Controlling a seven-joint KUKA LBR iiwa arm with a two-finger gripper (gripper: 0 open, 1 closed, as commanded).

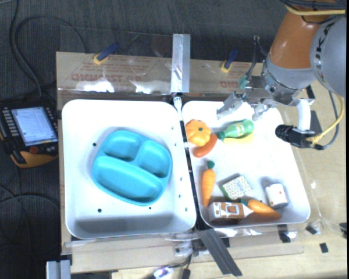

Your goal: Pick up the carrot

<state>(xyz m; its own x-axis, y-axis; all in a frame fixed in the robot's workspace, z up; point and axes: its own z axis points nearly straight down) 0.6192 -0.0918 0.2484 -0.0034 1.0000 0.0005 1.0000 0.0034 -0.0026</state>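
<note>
A carrot (208, 183) with a green top lies near the right bin's left wall, pointing toward the front. A second carrot (262, 208) lies along the front wall of the right bin (291, 167). My gripper (244, 107) hangs at the back of that bin, open, its two fingers spread apart with nothing between them. It is just above and behind a green and yellow toy vegetable (236, 129), well away from both carrots.
An orange pumpkin-like toy (198, 133) sits on an orange piece by the divider. A patterned packet (236, 186), a brown carton (227, 212) and a small white can (276, 195) crowd the front. The left bin (81, 208) holds a blue divided plate (132, 165).
</note>
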